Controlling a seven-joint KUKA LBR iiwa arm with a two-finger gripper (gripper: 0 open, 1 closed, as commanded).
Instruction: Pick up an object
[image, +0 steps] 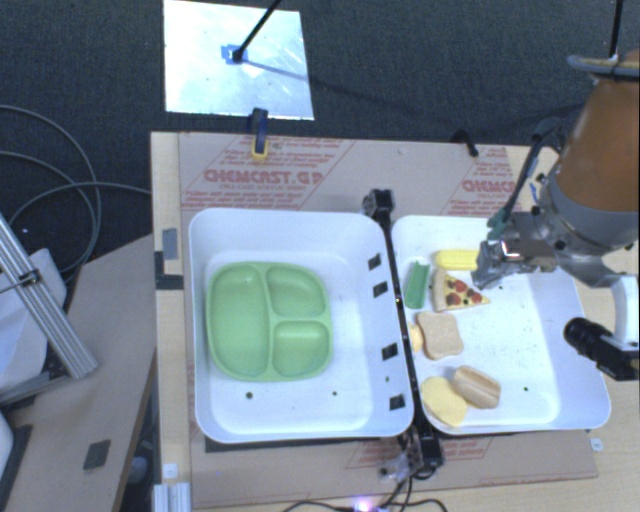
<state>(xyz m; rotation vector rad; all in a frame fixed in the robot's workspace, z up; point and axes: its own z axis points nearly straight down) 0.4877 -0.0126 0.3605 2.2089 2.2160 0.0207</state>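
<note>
Camera view from above is showing the grey arm with the orange band (605, 130) reaching in from the right and leaning over the right shallow white bin (560, 400), its wrist angling down and toward the left. The pincer (490, 268) is hanging low over the bin's upper part, its tip sitting just above and beside the pizza-slice toy with red dots (457, 292) and right next to the flat yellow block (456, 260). Whether the pincer is spread or pressed together cannot be told, since the metal head is blurring into a grey mass, and nothing is visibly lifted off the bin floor.

Lying in the same bin, a slim green stick-shaped piece (417, 284) is resting along the left wall, a tan bread-slice toy (440, 335) is sitting below the pizza slice, and a hot-dog toy in a bun (477, 386) is lying beside a pale yellow rounded piece (444, 401) near the bottom edge.

In the left white bin (230, 235) a light green divided plastic plate (268, 320) is lying flat. Both bins are sitting on a cardboard sheet (300, 175) covering the table.
</note>
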